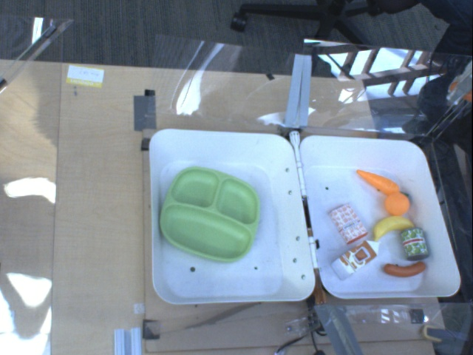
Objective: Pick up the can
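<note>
A green divided plate (210,214) is set in the left bin (170,287). In the right bin (436,287) are laid a carrot (377,181), an orange (397,203), a banana (390,226), a sausage (404,269) and two small cartons (347,222) (355,259).

green plate (209,213), green-labelled can (414,243), orange carrot (377,181)

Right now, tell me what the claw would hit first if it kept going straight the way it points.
Its heading is too dark to read. Judging by the arm, a straight run towards the can likely meets the bin rim first, if low; height is unclear.
</note>
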You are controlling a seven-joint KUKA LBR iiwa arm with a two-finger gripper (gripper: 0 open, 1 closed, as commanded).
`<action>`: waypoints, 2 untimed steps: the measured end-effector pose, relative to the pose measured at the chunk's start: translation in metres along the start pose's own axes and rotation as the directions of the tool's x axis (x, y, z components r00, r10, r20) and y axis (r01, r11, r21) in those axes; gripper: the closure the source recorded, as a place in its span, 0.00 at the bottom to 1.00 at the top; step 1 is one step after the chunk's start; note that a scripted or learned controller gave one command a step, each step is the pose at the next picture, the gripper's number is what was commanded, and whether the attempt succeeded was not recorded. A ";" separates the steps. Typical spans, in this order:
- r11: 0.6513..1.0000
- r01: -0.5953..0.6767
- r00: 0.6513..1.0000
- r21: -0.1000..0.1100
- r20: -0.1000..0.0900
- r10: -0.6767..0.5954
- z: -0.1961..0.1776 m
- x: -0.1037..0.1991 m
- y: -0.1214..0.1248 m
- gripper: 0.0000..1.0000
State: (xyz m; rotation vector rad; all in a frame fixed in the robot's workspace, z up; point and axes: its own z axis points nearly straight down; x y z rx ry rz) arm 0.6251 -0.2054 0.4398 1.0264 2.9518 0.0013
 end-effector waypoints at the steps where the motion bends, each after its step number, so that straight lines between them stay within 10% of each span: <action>1: 0.976 0.218 0.976 0.000 -0.007 -0.218 0.148 0.036 -0.027 1.00; 2: 0.989 0.147 0.989 -0.002 -0.004 -0.147 0.108 0.017 0.070 1.00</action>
